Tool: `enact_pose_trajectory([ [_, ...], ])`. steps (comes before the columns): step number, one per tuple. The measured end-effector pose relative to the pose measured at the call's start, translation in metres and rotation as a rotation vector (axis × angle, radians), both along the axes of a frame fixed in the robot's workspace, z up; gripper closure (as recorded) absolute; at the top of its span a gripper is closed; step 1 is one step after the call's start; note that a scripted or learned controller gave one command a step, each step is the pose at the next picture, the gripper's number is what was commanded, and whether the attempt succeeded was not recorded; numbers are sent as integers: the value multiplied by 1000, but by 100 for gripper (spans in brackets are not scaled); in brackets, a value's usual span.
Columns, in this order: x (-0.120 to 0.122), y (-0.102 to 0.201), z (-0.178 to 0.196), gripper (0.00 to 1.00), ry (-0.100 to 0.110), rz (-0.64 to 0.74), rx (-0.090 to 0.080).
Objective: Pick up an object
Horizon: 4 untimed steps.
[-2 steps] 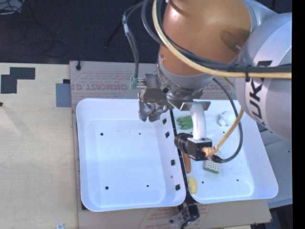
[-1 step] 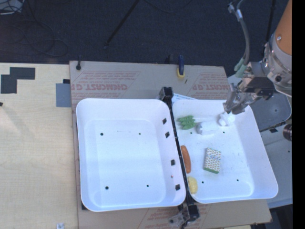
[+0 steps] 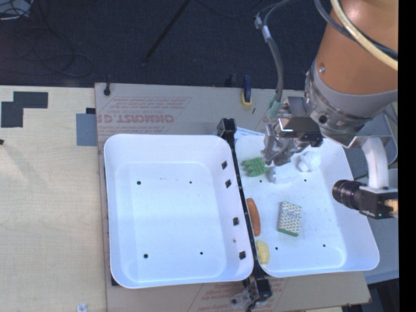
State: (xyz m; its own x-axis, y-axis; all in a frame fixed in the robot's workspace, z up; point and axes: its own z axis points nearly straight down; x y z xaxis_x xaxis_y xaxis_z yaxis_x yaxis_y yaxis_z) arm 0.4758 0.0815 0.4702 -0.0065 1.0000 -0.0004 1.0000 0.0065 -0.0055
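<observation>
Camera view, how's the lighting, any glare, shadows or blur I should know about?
Camera view: bright light washes out the right bin, so the white object at its far side barely stands out; the left bin shows soft shading along its walls; the gripper looks slightly blurred; the background beyond the bench is dark.

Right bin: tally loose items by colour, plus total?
Right bin, by colour:
Green: 1, green item by the gripper
Orange: 1, orange sausage-shaped item
Yellow: 1, yellow item
Green-and-white patterned: 1, sponge-like block
White: 1, white item
Total: 5
</observation>
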Motion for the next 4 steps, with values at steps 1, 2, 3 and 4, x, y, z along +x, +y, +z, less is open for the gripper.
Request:
enact_pose_trajectory([
  [1, 57, 48, 71, 100, -10, -1, 1],
  [2, 55, 47, 76, 100, 2, 2, -2],
  [3, 55, 47, 85, 100, 7, 6, -3],
  [4, 55, 48, 95, 100, 11, 12, -4],
])
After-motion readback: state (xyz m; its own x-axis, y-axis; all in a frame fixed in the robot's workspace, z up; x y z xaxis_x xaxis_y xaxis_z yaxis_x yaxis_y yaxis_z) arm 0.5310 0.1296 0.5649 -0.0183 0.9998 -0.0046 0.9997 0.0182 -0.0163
